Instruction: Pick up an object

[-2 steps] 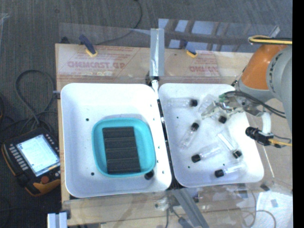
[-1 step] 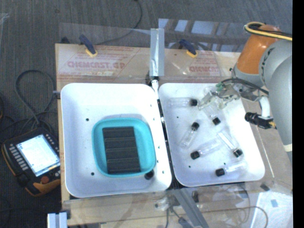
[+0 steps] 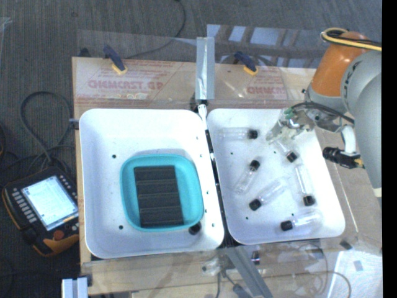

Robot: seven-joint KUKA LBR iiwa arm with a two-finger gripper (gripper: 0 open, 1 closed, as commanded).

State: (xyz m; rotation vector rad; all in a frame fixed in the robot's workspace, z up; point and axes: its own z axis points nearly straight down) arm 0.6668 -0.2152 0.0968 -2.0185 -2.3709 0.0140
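Now claw (image 3: pixel 286 126) over right bin (image 3: pixel 329 228), vial (image 3: pixel 286 149) just below it

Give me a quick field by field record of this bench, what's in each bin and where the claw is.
left bin: teal tray holding a dark ribbed insert; small black cap at the tray's near right corner
right bin: about six clear vials with black caps, scattered, lying flat
claw: over the right bin's far right part, above a vial
grasp: cannot tell
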